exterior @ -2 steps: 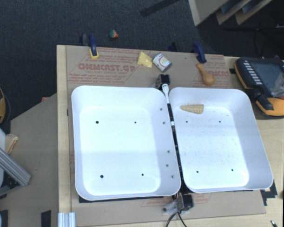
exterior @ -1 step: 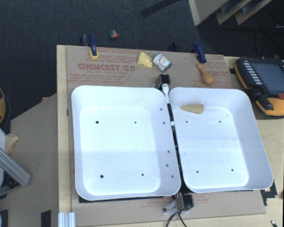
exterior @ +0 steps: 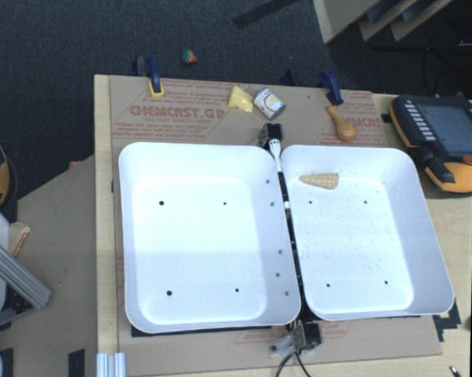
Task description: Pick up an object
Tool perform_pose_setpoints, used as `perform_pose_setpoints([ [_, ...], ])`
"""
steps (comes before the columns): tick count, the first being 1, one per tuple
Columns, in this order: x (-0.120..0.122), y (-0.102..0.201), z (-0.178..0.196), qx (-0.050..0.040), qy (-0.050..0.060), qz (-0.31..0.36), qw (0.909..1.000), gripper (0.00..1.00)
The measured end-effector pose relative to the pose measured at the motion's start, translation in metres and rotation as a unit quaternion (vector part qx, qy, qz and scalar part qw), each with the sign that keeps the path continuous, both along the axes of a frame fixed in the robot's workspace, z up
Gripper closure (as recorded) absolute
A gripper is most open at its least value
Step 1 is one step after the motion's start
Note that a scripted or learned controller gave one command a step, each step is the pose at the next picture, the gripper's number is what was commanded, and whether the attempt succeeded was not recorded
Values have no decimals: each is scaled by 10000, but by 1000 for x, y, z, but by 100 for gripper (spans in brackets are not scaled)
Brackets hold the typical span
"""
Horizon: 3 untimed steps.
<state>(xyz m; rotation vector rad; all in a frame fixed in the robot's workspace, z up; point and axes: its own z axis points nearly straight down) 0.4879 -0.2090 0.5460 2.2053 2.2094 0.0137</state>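
Observation:
A tan cone-shaped object (exterior: 320,180), like a small waffle cone, lies on its side near the far left corner of the right white bin (exterior: 420,229). The left white bin (exterior: 134,219) sits beside it, the two rims touching down the middle.
On the bench behind the bins lie a yellow wedge (exterior: 241,100), a small white and grey box (exterior: 269,103) and a brown wooden piece (exterior: 342,124). Blue clamps (exterior: 154,74) hold the board's far edge. A black and yellow pendant (exterior: 443,137) rests at the right.

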Motion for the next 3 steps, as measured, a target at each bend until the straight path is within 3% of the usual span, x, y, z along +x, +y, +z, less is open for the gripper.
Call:
perform_pose_setpoints([
  [1,2,0,-10,31,94,-6,10000,0],
  [2,-9,84,-112,63,158,32,9998,0],
  [3,-8,78,-95,28,74,-3,10000,100],
])
